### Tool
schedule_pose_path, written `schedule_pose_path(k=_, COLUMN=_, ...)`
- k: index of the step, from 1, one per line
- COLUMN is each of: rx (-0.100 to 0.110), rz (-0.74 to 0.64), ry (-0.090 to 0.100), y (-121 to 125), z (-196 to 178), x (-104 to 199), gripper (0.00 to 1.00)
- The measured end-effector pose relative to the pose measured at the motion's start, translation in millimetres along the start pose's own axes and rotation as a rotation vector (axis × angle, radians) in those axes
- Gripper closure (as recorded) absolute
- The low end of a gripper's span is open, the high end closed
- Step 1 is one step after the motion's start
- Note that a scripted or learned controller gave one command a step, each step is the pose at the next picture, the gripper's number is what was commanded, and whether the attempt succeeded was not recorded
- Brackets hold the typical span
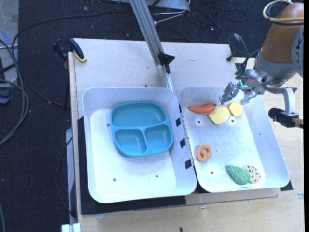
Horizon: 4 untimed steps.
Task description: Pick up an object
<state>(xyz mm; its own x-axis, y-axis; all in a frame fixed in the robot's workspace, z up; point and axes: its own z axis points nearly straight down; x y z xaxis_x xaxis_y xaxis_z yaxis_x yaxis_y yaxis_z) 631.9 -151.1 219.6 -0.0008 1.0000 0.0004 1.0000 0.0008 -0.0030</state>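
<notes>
The gripper (236, 95) hovers spread over the right bin's (270, 144) far edge — the yellow pieces (224, 113) and carrot (202, 108) crowd together, so closing could nudge rather than catch.

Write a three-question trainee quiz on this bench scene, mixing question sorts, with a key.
1. True or false: the blue three-compartment plastic tray lies in the right white bin.
2. Which item lies nearest the gripper?
A. the small yellow round piece
B. the green leafy toy
C. the orange pretzel-shaped ring
3. Fill in: the speckled round cookie touches the ____ leafy toy.

Key:
1. False; the tray lies in the left white bin.
2. A
3. green
</notes>
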Motion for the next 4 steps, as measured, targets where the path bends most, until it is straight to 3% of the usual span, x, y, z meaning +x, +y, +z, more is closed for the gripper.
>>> schedule_pose_path(k=1, rx=-0.003, rz=-0.001, ry=-0.001, y=0.9, z=-1.6, x=0.1, gripper=0.00)
schedule_pose_path(k=3, rx=0.000, rz=-0.003, ry=0.000, y=6.9, z=102.4, x=7.1, gripper=0.00)
schedule_pose_path(k=4, rx=-0.003, rz=-0.002, ry=-0.002, y=7.4, z=127.6, x=7.2, gripper=0.00)
